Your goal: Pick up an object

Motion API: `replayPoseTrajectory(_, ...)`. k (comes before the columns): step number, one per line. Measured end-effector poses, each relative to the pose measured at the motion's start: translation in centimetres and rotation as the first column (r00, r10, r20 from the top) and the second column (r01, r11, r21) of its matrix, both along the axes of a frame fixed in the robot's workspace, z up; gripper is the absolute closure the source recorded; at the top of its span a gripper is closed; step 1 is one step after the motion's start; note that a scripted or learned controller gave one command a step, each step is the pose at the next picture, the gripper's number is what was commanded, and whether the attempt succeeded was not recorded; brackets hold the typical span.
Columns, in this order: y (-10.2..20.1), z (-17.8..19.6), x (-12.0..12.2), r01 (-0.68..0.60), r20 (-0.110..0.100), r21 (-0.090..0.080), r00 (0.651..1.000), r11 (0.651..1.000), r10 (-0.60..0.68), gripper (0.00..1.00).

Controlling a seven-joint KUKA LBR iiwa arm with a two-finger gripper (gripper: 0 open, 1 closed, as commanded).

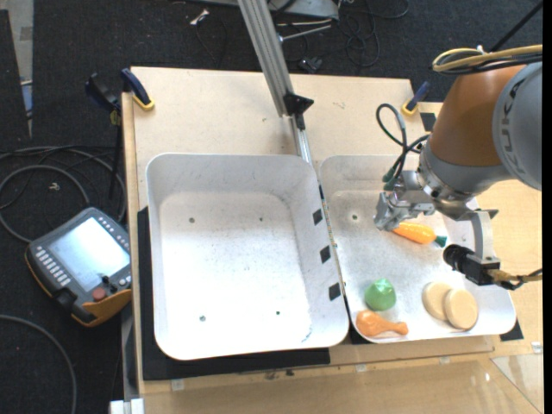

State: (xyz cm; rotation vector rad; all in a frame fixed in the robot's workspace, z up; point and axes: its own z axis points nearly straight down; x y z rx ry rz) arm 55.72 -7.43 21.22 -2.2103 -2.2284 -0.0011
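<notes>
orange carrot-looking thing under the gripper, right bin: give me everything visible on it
The orange toy carrot looks like smooth plastic, elongated, with a green tip at its right end. It lies flat on the floor of the right bin, long axis roughly left to right, tilted slightly downward to the right. The gripper sits right at its left end, partly covering it; whether it is touching is unclear. Nothing else touches it.

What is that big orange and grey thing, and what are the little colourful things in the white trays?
That is a robot arm, seen by a camera looking down from above. At its end is a gripper, like a small hand, hanging low in the right bin right by an orange carrot toy. I cannot tell if it is pinching it. Also in that bin lie a green ball, an orange chicken-leg toy and two tan round pieces. The left bin sits beside it.
</notes>
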Motion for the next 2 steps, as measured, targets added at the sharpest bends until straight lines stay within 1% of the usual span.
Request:
replayPoseTrajectory(1, 5.8, -0.1, -1.4, 0.000, 0.000, 0.000, 1.000, 1.000, 0.000, 1.00)
replayPoseTrajectory(2, 10.3, 0.4, -1.5, 0.000, 0.002, -0.001, 1.000, 1.000, 0.000, 1.00)
